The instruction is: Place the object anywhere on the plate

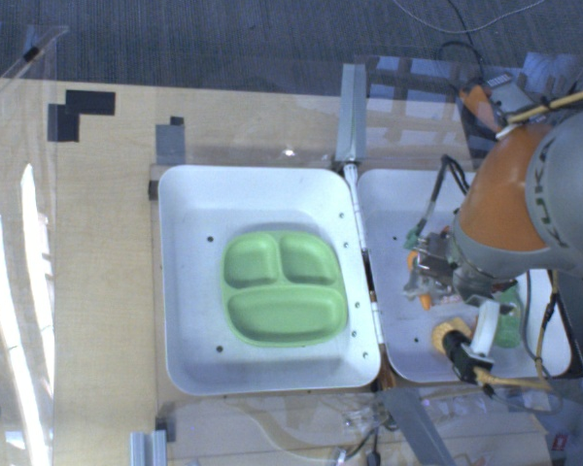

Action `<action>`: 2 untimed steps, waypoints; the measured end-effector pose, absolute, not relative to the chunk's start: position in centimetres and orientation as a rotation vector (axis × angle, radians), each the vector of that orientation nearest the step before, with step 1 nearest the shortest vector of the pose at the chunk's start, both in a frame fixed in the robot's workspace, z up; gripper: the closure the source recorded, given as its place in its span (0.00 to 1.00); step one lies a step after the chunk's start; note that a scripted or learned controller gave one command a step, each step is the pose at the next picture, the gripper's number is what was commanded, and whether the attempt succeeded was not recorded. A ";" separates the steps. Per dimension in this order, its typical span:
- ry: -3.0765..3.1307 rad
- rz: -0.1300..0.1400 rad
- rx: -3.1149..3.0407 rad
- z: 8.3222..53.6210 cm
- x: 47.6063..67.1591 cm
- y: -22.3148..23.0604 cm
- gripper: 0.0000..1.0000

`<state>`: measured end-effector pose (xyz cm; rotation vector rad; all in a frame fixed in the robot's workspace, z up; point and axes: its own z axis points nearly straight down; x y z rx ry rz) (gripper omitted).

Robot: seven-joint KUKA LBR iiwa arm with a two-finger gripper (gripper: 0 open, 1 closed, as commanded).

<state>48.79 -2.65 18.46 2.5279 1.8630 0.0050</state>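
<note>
Green three-compartment plate (284, 289) sits mid-frame in the left bin (189, 260), nothing on it. The arm reaches in from the right, with the end effector (429, 268) low over the right bin (389, 221), near its centre. Whether it is spread or pressed together cannot be told. A small orange object (426, 301) shows just beneath it, contact unclear. A green object (508, 326) lies at lower right of the same bin. Black tape marks (78, 113) on the bench (97, 289), upper left, carry no lettering.

I see the green plate (282, 304) in the left bin (189, 260). My gripper (428, 272) hangs over the right bin (389, 212).
</note>
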 end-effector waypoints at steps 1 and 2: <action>2.049 0.006 2.377 24.3 53.0 1.8 1.00; 2.009 0.002 2.414 21.6 53.4 9.4 1.00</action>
